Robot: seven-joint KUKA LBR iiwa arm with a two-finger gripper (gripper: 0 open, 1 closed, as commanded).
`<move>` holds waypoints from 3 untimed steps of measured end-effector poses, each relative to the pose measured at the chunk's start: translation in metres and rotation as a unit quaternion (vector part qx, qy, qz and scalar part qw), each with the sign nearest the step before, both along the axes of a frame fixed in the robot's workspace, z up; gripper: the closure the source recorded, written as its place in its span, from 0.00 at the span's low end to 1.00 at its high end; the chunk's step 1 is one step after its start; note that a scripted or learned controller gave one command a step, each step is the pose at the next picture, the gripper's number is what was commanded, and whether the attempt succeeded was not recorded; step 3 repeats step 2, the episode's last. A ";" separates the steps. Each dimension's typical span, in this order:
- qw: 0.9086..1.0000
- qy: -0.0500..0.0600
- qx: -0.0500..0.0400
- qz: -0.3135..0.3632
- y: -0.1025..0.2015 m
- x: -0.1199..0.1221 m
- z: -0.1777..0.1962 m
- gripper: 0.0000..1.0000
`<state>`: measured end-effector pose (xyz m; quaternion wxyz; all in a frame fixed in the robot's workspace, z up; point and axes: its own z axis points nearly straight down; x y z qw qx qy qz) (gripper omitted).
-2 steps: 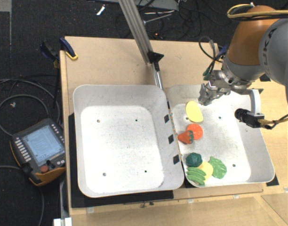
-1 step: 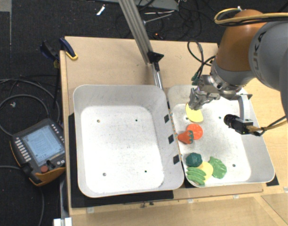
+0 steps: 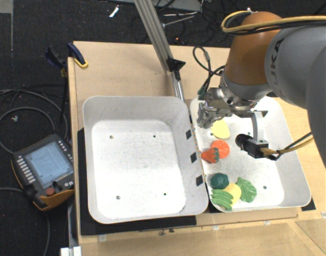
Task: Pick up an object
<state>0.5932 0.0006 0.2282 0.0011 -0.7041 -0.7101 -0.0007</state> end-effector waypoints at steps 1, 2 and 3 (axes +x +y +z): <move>1.000 0.000 0.000 0.000 0.053 -0.030 0.006 1.00; 1.000 0.001 0.000 0.000 0.093 -0.053 0.008 1.00; 1.000 0.001 0.000 0.000 0.093 -0.053 0.008 1.00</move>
